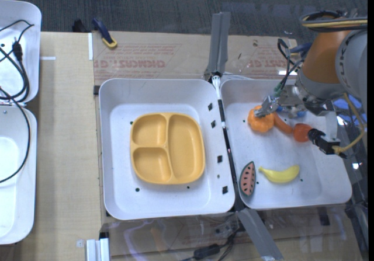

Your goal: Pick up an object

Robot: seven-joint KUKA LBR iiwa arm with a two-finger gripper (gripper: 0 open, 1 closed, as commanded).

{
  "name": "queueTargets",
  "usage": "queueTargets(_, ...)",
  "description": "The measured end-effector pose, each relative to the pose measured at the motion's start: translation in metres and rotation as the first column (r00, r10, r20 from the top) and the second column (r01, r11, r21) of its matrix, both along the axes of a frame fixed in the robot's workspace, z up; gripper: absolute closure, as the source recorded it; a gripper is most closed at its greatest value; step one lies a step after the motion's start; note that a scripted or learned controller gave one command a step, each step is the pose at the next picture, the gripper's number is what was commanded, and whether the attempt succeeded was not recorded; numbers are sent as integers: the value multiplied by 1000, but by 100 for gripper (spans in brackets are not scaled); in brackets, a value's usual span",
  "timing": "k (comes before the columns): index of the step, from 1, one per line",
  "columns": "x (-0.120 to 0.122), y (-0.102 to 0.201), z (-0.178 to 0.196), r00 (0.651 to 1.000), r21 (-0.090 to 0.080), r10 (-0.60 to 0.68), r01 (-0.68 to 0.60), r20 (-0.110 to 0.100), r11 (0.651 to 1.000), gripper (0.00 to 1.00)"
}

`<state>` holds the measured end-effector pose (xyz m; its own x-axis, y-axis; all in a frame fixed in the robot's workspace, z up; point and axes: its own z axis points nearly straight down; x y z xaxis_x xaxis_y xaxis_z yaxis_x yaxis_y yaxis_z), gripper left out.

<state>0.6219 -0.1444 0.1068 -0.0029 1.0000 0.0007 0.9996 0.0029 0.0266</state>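
You are looking at 4 toy foods lying in the right bin (pixel 327 195): an orange fruit (pixel 260 122) far left, a carrot (pixel 292 129) slanting beside it, a banana (pixel 279 174) near centre, a watermelon slice (pixel 248 178) leaning at the near-left wall.
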Motion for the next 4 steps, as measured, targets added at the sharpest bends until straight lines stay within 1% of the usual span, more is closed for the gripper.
queueTargets(1,-11,-6,0,1000,-2,0,0,5,1000,0)
queueTargets(2,-27,43,-15,1000,-2,-1,1,-27,1000,0)
queueTargets(3,-27,42,-6,1000,-2,-4,4,-28,1000,100)
queueTargets(4,15,92,85,1000,-3,0,0,-26,1000,100)
